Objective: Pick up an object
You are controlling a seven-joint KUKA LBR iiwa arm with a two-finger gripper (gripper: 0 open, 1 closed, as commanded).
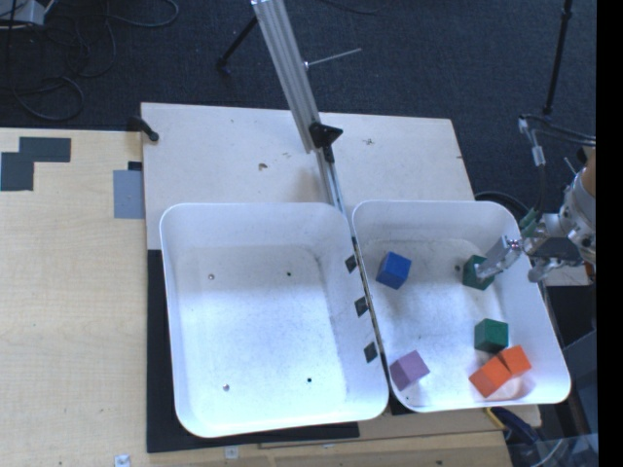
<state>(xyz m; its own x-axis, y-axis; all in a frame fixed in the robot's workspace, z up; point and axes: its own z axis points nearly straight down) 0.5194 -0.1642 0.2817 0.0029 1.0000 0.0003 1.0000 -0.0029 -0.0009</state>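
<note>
Right bin has all the goods: blue cube near the divider, purple cube down in the near-left corner, green cube toward the right wall, orange blocks just beside and below it. Left bin is bare white floor with a few specks.

Key relation: gripper reaching in over the right rim, tip sitting right at a dark green block. Block lies just left of and slightly below the tip, touching or near enough to look like touching. No obvious long axis on it from this slant, looks roughly cubic.

Finger state: can't tell. Just one pale finger-ish shape visible against the block, with no clear gap and no clear pinch. Could be clamped on it, could be merely resting against its side.

Guessing the dark green block is the target, being far nearer than anything else. Blue cube well apart to the left, green cube below. Risk looks like a nudge instead of a grab, since the block sits close to the right wall.
</note>
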